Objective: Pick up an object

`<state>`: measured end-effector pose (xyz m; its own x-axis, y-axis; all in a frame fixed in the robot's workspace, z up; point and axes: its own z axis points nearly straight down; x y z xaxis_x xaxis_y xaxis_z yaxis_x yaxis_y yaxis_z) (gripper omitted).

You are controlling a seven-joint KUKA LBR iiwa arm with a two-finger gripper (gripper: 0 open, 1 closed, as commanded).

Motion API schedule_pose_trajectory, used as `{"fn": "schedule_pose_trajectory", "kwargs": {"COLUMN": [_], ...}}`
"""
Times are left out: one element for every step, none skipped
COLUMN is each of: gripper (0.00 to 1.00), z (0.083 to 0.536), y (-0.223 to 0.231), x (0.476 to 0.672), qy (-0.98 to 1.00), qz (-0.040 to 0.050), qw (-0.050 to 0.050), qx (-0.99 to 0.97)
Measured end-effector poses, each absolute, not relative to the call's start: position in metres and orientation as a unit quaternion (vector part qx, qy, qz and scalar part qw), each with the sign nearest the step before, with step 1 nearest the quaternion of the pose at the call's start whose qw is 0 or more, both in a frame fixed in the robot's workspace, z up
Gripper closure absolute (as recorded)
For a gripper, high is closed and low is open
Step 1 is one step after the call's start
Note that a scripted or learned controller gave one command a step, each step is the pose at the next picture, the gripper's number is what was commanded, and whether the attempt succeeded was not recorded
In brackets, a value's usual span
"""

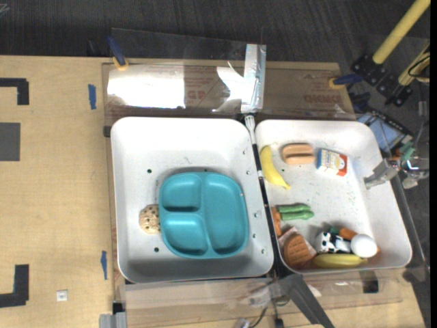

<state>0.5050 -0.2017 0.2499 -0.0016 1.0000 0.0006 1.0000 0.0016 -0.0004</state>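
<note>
Two shallow white bins sit side by side on the worktop [54,183]. The left bin [136,142] holds a teal divided plate [203,214] with three compartments, lying toward the near side, and one cookie [149,219] touching the plate's left edge. The right bin [355,135] holds the small play foods. At its far side, one banana [272,169] lies along the left wall, a hot dog [298,154] just right of it, and a small carton [331,161] right of that. In the middle is one green vegetable [295,212]. At the near side, a brown bread-like piece [297,249] sits by the left wall, then a black-and-white toy [326,241], a white egg [363,246] with a small orange piece [347,234] touching it, and a second banana [336,260] against the near wall. That makes two bananas and one of each other item. The tool [392,171] sits at the right bin's right rim, above the wall; whether it is released or clenched I cannot tell, and nothing is seen between its tips.
</note>
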Motion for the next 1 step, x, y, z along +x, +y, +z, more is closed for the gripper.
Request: {"fn": "schedule_pose_trajectory", "kwargs": {"gripper": [0.00], "z": [0.1879], "y": [-0.1373], "x": [0.5585], "qy": [-0.733], "qz": [0.0008], "qw": [0.003], "qx": [-0.680]}}
